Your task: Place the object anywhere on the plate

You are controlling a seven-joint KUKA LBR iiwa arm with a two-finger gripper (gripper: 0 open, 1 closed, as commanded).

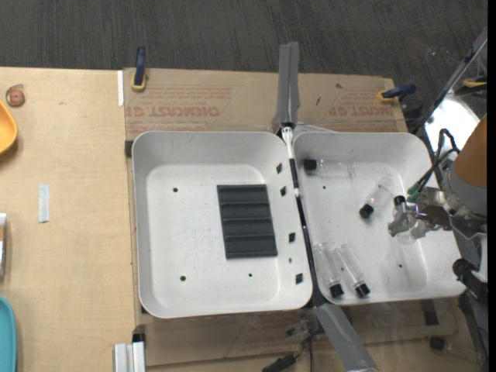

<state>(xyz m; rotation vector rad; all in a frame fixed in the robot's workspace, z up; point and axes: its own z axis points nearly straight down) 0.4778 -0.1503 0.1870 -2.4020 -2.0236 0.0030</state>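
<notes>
Arm low over right bin [434,285], gripper [404,222] near clear tube [375,198]; grip state unclear.

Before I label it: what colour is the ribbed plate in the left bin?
Black, clearest in the camera view.

You've got a light wooden table [70,270] with a brown cardboard sheet [232,103] laid flat on it, held at the back edge by a blue clamp [139,67] and another clamp [395,94]. On the cardboard sit two shallow white bins, the left bin [155,285] and right bin [341,142], touching side by side.
</notes>
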